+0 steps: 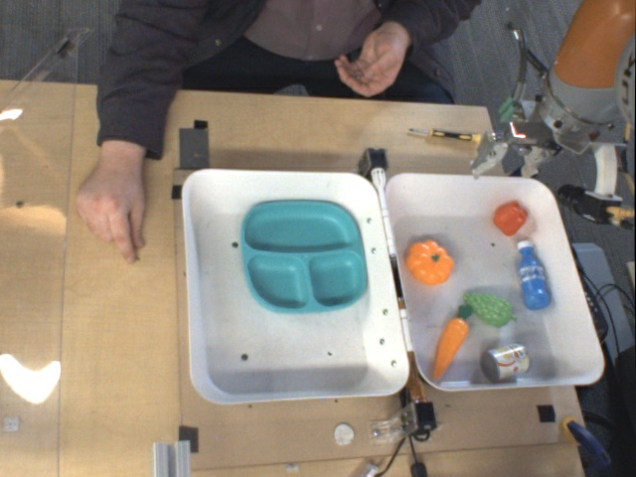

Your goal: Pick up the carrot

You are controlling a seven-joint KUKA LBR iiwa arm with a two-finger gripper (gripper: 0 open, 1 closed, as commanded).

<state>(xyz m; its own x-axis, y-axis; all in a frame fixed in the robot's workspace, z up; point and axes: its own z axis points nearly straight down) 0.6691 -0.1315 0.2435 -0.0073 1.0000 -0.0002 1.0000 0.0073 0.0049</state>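
Low in the frame, the wooden bench (99, 366) holds two white bins. The carrot (449, 346) lies at the bottom of the right bin (576, 361), beside a silver can (505, 363). A teal tray (303, 254) sits in the left bin (214, 366). The gripper (497, 147) hangs at upper right; I cannot tell about its jaws. A person's hand (109, 202) rests on the bench at far left.

wooden bench (89, 366), two white bins (214, 366), screwdriver (442, 135)
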